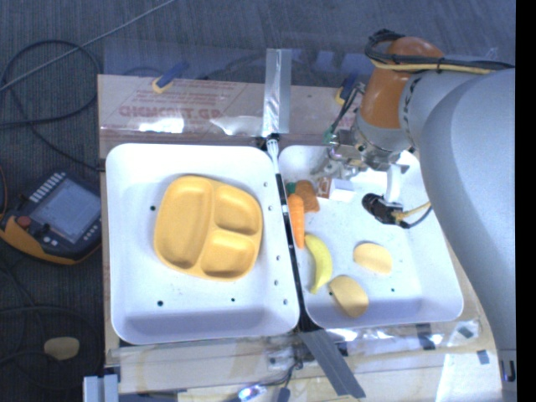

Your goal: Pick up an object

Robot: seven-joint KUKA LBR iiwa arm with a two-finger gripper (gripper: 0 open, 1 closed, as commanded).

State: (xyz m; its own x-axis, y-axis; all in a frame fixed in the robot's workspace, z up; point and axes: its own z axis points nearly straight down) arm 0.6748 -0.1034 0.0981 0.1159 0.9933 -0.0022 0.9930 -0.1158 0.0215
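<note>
The right bin (pixel 435 296) holds several toy foods: an orange carrot (pixel 296 221) along its left wall, a yellow banana (pixel 319 262) below it, a pale yellow oval piece (pixel 373 258) and a tan rounded piece (pixel 349 296). A small orange-brown piece (pixel 306 196) lies at the carrot's top end, with a small white item (pixel 342 193) beside it. My gripper (pixel 333 168) hangs low over the bin's far left corner, just above and to the right of the orange-brown piece. The wrist hides its tips.
A yellow compartment tray (pixel 209 226) lies in the left bin (pixel 134 308). A black cable end (pixel 381 208) dangles from the wrist over the right bin. A teach pendant (pixel 52 216) sits on the floor at left.
</note>
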